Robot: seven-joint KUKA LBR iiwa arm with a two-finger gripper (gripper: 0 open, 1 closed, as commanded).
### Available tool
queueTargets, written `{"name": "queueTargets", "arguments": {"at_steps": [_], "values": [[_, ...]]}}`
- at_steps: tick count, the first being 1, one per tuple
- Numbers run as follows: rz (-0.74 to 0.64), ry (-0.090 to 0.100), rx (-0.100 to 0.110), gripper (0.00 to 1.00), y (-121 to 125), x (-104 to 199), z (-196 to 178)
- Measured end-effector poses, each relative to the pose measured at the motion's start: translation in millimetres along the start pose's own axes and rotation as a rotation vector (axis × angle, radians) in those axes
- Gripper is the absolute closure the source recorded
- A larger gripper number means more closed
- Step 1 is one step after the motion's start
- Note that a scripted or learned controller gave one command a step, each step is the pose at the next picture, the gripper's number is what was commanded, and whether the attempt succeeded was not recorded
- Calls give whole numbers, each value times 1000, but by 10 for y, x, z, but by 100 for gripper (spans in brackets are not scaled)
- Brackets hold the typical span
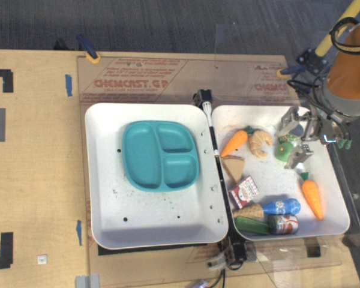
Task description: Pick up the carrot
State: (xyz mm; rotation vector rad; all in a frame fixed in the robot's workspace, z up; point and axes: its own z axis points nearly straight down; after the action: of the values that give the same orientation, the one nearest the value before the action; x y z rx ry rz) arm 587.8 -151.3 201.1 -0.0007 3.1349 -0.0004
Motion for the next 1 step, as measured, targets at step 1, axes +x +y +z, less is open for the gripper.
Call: {"name": "queueTargets", "arguments": {"at_steps": [1], "values": [[-134,7,-2,0,-510,726,711]]}}
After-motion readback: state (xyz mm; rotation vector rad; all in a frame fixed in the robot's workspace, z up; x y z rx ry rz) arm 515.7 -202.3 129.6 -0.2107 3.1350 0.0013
